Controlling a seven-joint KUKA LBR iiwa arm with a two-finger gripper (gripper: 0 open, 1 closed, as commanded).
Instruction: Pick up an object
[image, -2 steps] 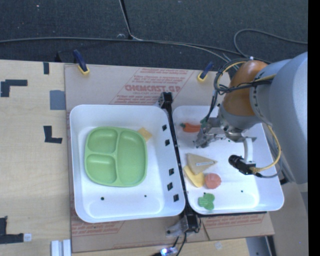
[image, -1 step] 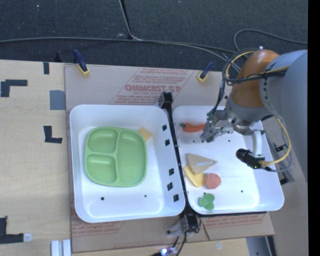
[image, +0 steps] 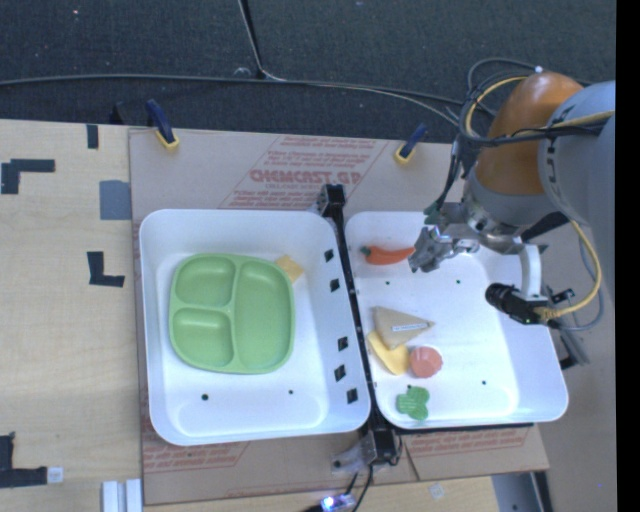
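Fingers (image: 428, 255): hung over the upper part of the right bin, tips just beside the right end of the carrot; whether they stood wide or narrow could not be told, and nothing showed between them.
Carrot (image: 388, 255): orange, lying flat across the top of the right bin, its green end toward the divider.
Right bin (image: 520, 385): white and shallow; all places here are given from it.
Wedge (image: 402, 325): tan, near the bin's middle, below the carrot.
Yellow piece (image: 386, 354): touching the wedge's lower edge.
Red round piece (image: 426, 362): just beside the yellow piece, on its right.
Green piece (image: 412, 402): near the bin's lower edge.
Left bin (image: 160, 400): beside the right bin, carrying a green divided plate (image: 232, 312) and a small yellow bit (image: 289, 267) at the plate's upper right corner.
Arm (image: 530, 135): grey with an orange band, above the right bin's upper right corner.
Table (image: 60, 340): wood-coloured, under both bins.
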